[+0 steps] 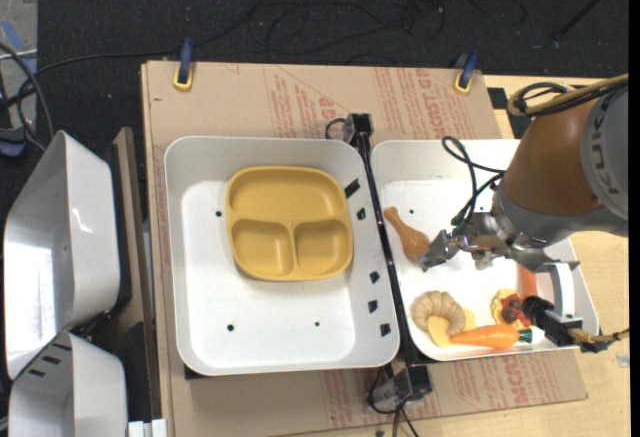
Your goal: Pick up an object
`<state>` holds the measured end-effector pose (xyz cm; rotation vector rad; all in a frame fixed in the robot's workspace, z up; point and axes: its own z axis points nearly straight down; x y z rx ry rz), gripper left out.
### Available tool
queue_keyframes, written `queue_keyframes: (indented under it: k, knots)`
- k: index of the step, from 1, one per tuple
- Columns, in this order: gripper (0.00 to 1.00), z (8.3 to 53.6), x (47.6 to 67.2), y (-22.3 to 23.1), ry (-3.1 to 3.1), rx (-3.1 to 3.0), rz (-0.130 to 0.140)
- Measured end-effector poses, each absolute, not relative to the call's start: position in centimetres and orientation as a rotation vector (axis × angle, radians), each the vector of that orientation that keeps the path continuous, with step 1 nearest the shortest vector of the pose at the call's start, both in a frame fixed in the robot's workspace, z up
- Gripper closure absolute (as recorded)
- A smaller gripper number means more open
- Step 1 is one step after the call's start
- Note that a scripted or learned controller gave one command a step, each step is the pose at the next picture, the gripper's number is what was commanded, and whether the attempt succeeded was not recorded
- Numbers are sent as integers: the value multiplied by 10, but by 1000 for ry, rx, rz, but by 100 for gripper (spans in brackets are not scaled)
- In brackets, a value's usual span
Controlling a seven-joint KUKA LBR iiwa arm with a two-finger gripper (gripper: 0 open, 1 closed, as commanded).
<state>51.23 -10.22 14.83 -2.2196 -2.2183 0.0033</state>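
The right bin point(420, 165) holds a brown drumstick-shaped toy point(405, 230) near its left wall. Along its front edge lie a tan croissant point(437, 309), an orange carrot point(486, 335) and a small red and yellow piece point(508, 307). My gripper point(437, 252) hangs low over the middle of this bin, just right of the drumstick's thick end and above the croissant. I see nothing held in it. The arm's wrist point(555, 180) covers the bin's right side.
The left bin point(200, 325) carries a yellow divided plate point(289, 222) in its upper half. A black divider with cables point(372, 225) runs between the bins. An orange-red piece point(527, 282) shows under the arm. White tubs point(60, 235) stand off the bench's left.
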Motion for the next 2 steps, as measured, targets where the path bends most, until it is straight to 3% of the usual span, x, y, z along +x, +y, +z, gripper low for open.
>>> queue_keyframes:
  k: [1, 2]
  knots:
    - [0, 95, 511, -102, -2217, -2220, 4]
    - [100, 108, 512, -102, -2217, -2223, 0]
